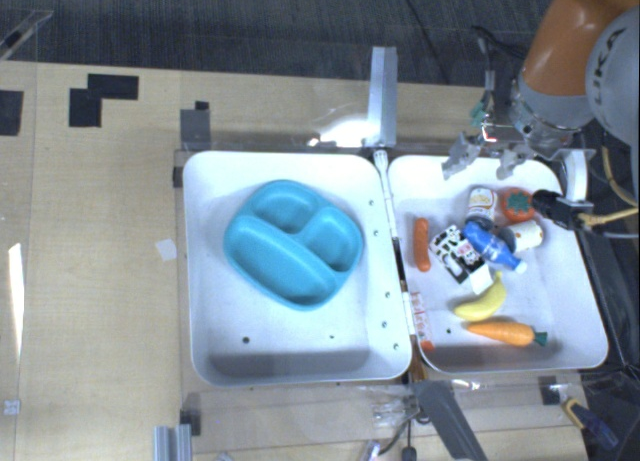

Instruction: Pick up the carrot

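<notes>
- The desk (90,279) carried two shallow white bins side by side: the left bin (210,249) held a blue divided plate (293,240), and the right bin (575,329) held a cluster of small items.
- The arm (575,39), grey with an orange band, reached in from the right and hung over the far edge of the right bin, its wrist angled down toward the bin's back wall.
- The task looked barely begun: the carrot (503,332) lay untouched on the floor of the right bin, near its front edge, lengthwise across the bin with its green end pointing right.
- A banana (482,300) lay just beside the carrot on its far side, close enough that a descent would likely need care not to catch it.
- Beyond the banana sat a blue bottle (490,243), a black-and-white patterned item (452,248), a small jar (481,199) and an orange-and-green round item (517,206); a thin red-orange stick (422,244) lay apart near the bin's left wall.
- The end effector (487,157) hovered above the back of the right bin, well apart from the carrot, with its two fingers spread wide and nothing between them.
- What was left, by my judgement, was nearly everything: travelling toward the front of the bin, lowering over the carrot, closing and lifting.
</notes>
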Motion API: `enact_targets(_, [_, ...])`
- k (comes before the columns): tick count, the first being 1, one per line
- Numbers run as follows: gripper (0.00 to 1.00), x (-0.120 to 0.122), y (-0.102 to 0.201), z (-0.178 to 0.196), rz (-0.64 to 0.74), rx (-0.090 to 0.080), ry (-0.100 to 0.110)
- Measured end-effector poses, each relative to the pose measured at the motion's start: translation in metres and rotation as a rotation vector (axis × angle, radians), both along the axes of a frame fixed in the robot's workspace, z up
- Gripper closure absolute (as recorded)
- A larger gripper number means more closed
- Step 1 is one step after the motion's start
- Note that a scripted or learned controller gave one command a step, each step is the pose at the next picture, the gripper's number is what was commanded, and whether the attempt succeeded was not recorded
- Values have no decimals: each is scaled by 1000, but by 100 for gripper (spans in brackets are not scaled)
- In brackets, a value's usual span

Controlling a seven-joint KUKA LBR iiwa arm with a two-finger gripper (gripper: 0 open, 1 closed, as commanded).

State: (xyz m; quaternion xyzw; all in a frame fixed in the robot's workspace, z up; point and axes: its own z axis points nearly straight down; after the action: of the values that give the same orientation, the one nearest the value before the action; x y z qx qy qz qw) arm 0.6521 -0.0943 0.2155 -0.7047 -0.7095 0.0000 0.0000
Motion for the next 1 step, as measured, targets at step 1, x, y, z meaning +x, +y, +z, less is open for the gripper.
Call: enact_targets(1, [0, -84, -57, -49, -32, 0, 0])
